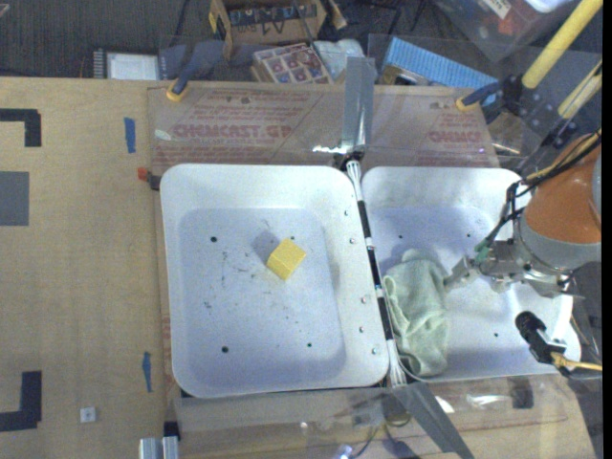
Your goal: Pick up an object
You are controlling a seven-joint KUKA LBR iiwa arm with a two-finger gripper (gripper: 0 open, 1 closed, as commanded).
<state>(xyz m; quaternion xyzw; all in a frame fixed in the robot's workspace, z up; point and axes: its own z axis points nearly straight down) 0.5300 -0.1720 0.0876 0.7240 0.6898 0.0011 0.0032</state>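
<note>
A small yellow block (286, 258) lies near the middle of the left bin (191, 352). A crumpled pale green cloth (419, 316) lies against the left wall of the right bin (478, 347). My gripper (470, 268) reaches in from the right, low over the right bin, just right of the cloth's upper end. The grey wrist and orange band (566, 210) stand behind it at the bin's right side. Nothing shows in the gripper.
A metal divider (368, 256) runs between the two bins. Cardboard (258, 127) lies behind the bins, with clutter and cables beyond it. A black cable end (537, 335) hangs near the right bin's front right corner. The wooden bench (76, 256) lies to the left.
</note>
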